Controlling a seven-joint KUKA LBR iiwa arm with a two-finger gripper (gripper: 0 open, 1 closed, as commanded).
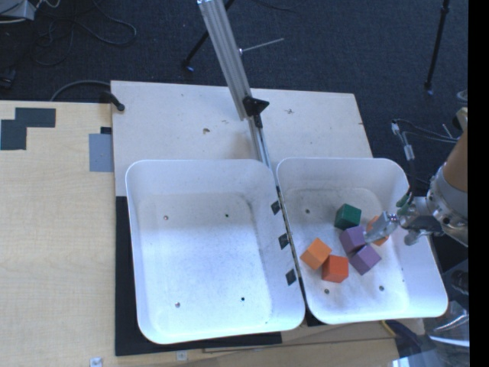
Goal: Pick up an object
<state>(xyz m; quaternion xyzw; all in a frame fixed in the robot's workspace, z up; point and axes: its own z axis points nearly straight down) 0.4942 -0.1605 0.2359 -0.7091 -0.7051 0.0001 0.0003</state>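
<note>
Bench [191,121] of white board carries two shallow white plastic bins side by side; pale wood tabletop [53,235] at left with dark rectangular patches.

Right bin [416,281] holds all the small blocks, clustered near its middle:
- green cube [348,215], farthest back
- purple block [352,238] just in front of the green cube, touching or nearly touching it
- second purple block [366,258] right beside the first, toward the right wall
- orange cube [315,252] left of the purple pair, tilted on a corner
- red-orange cube [335,268] touching the orange cube, nearest the front
- small orange piece [376,225] partly hidden behind the gripper tip, shape unclear

Left bin [199,258] shows a bare speckled floor with a few dark dots.

Grey arm with two-finger gripper [388,222] comes in over the right bin's right wall, low, tip next to the small orange piece and just right of the purple blocks. How far apart the jaws stand cannot be told; too small and blurred. Whether anything is gripped cannot be told either.

Slanted aluminium extrusion post [229,56] rises from the bench behind the bins, black bracket [254,107] on it. Dark carpet floor [344,37] with cables behind.
</note>
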